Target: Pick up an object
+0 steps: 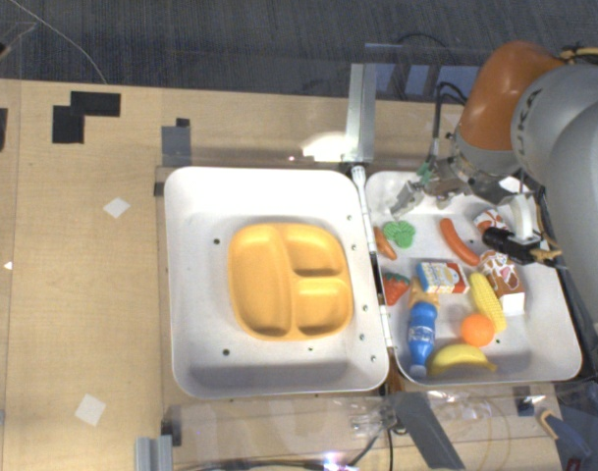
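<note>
My gripper (pixel 408 196) hangs over the back left part of the right bin (pixel 564 346), just above a green toy vegetable (pixel 399 233) and an orange carrot (pixel 385 242). Nothing shows in its grasp. Further right lies a red sausage (pixel 459 241). Toward the front sit a small carton (pixel 440 278), a red strawberry (pixel 395 286), a blue bottle (pixel 421 327), a corn cob (pixel 486 300), an orange (pixel 478 331) and a banana (pixel 460 359).
The left bin (pixel 195 214) holds a yellow divided plate (pixel 287 278). A red and white packet (pixel 502 268) and a white cube (pixel 513 304) lie by the right bin's right wall. The grey arm covers that bin's back right corner.
</note>
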`<action>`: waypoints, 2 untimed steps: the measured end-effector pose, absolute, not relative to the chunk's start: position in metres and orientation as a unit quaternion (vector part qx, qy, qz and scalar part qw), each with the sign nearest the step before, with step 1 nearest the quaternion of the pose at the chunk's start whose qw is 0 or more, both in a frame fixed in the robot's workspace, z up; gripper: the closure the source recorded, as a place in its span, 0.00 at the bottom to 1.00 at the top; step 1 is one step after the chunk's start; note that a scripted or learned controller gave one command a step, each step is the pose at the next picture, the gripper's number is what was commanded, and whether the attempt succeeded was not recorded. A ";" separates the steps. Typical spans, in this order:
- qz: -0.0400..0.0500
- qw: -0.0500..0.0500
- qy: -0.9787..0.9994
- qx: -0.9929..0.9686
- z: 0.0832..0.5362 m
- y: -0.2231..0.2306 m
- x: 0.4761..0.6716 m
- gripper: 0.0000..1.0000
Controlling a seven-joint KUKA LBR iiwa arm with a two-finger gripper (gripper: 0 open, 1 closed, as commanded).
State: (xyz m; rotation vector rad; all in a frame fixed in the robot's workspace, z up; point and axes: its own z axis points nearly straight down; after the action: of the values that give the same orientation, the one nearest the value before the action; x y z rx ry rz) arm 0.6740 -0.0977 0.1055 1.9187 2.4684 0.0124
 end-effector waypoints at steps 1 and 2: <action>0.004 0.003 0.783 0.622 0.094 -0.104 0.673 0.00; 0.004 0.003 0.784 0.621 0.093 -0.104 0.673 0.00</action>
State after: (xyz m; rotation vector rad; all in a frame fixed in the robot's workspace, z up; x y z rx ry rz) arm 0.6727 -0.1044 0.0932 1.9458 2.4591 0.0111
